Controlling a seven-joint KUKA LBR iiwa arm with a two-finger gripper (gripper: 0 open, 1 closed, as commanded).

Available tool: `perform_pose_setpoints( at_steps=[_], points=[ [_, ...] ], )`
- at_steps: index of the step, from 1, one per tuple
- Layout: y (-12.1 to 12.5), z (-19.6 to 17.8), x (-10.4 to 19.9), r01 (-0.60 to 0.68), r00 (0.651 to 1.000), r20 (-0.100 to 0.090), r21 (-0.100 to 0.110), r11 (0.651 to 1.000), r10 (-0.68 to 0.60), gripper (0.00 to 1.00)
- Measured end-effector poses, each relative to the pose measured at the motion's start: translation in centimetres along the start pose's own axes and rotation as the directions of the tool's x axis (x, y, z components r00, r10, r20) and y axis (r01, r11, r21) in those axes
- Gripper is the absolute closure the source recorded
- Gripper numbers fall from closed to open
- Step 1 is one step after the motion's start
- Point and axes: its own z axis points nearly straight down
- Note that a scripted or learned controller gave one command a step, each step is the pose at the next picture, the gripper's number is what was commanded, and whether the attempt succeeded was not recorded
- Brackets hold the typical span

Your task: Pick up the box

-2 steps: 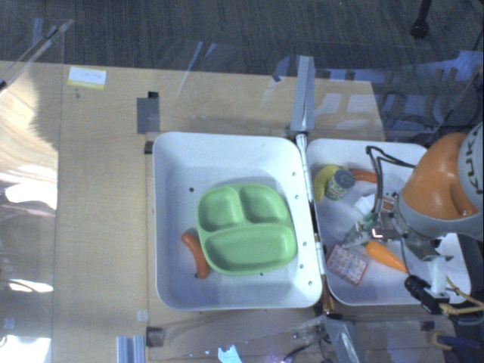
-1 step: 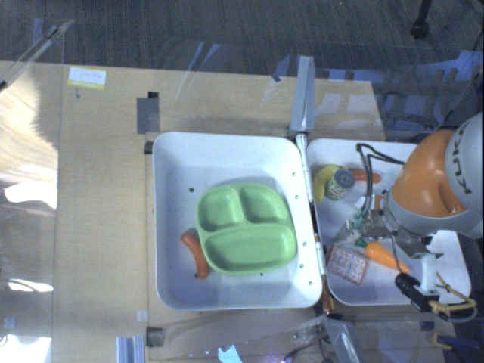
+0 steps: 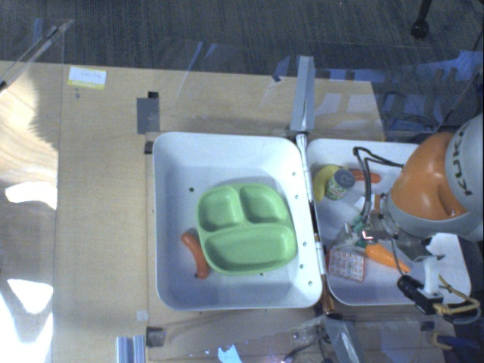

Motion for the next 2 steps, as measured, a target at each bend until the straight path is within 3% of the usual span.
perform_pose_setpoints(
  at_steps=[1,2],
  points=[
    [0.1,0.0,1.7,0.045,0.999,0.0,0.001,0.999,-0.045,0.0],
    [-0.8,0.1,-8.6,-0.095,0.996,0.001,0.006,0.995,0.095,0.0]
  ],
)
